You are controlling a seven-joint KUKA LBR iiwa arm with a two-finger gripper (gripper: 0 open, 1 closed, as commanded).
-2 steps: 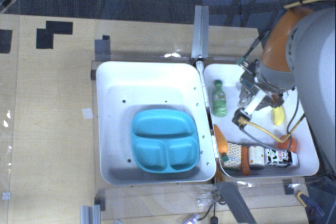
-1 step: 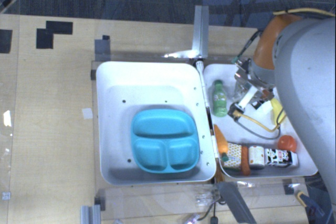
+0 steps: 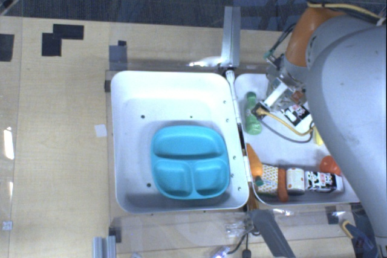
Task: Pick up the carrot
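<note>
The carrot (image 3: pixel 254 162) is a short orange taper lying against the left wall of the right bin (image 3: pixel 275 199), near its front. Its green top (image 3: pixel 259 181) points toward the front corner. My gripper (image 3: pixel 288 104) hangs over the far half of the same bin, behind and to the right of the carrot and well apart from it. The grey arm and its orange band cover much of the gripper from above.
A green vegetable (image 3: pixel 253 112) lies by the dividing wall at the back. Along the front of the right bin sit a patterned packet (image 3: pixel 269 176), a brown sausage (image 3: pixel 282 185), a small can (image 3: pixel 295 179) and a cow-print carton (image 3: pixel 320 181). A blue divided plate (image 3: pixel 188 160) sits in the left bin.
</note>
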